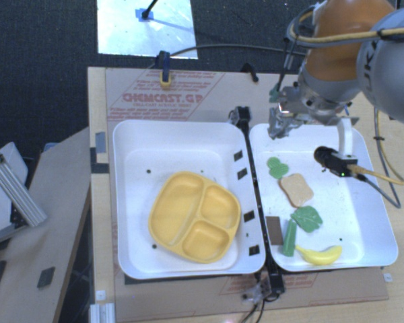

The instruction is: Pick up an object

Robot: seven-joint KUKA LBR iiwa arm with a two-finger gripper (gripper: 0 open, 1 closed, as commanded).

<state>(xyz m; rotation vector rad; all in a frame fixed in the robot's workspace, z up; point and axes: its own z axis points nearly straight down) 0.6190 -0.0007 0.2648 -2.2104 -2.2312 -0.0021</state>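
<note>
From above, the gripper (pixel 281 128) hangs over the right bin (pixel 363 210) at its eleven o'clock corner; I cannot tell how its jaws stand, and nothing shows between them. The toy bread slice (pixel 297 190) lies mid-bin, at five o'clock of it, untouched.

Single fixed camera, mounted above the bench (pixel 101 180), looking down obliquely on both bins; arm (pixel 363 39) enters from the right.
</note>
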